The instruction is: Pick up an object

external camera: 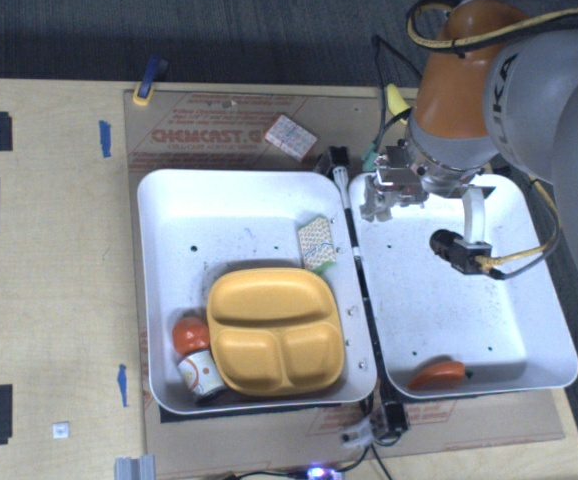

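Objects lie in both white bins. Left bin [159, 268]: a yellow divided tray [274, 328] at the near middle, a small orange-and-white toy [194, 353] touching its left edge, and a patterned packet [317, 242] just beyond its far right corner. Right bin [529, 298]: an orange object [437, 373] by the near wall. The gripper [394, 190] hangs over the right bin's far left corner; whether it is wide or narrow cannot be told. A small card [290, 136] lies on the bench behind the left bin.

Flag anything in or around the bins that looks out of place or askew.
A small patterned packet lies tilted on the bench behind the left bin, outside both bins. In the left bin, the yellow divided tray crowds an orange-and-white toy against the wall. Nothing looks spilled or broken.
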`<move>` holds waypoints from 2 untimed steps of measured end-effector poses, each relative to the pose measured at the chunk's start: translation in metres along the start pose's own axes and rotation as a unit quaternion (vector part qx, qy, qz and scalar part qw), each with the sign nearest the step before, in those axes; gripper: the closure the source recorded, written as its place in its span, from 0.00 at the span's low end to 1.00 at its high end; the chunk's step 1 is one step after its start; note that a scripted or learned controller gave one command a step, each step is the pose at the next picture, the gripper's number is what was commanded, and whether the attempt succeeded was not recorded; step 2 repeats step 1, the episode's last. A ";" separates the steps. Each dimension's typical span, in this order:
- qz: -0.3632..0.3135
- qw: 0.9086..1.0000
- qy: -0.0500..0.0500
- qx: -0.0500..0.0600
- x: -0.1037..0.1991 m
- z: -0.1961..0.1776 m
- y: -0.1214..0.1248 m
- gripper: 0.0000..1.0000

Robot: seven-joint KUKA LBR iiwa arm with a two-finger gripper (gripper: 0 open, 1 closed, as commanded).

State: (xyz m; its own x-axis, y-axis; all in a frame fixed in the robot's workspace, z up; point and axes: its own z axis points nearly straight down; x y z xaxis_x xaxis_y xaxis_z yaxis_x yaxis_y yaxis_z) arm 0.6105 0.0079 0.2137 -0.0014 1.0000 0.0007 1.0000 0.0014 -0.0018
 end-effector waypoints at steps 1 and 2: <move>0.000 1.000 0.000 0.000 0.058 -0.022 -0.066 1.00; 0.000 1.000 0.000 0.000 0.058 -0.022 -0.066 1.00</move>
